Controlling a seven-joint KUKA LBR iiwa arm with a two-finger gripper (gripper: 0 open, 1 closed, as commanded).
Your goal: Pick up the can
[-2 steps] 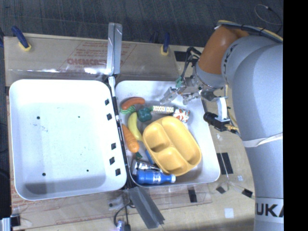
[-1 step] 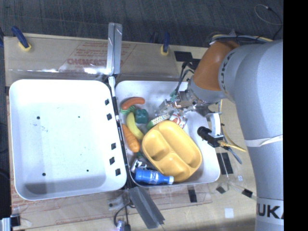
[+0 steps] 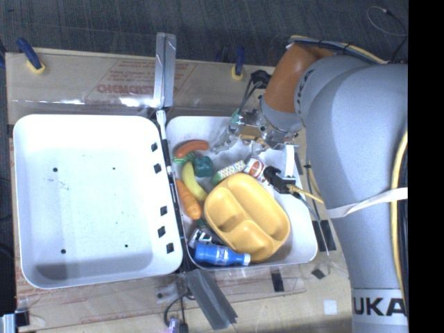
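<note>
- Over the right bin's far end hangs the gripper; its finger state cannot be told.
- Just beside it lies the can, against the yellow tray.

I count two white bins: one on the left and one on the right. In the right bin I see one yellow tray with dips in it, one banana, one carrot, one hot dog, one green toy, one blue bottle and one can. I have one gripper.
</note>
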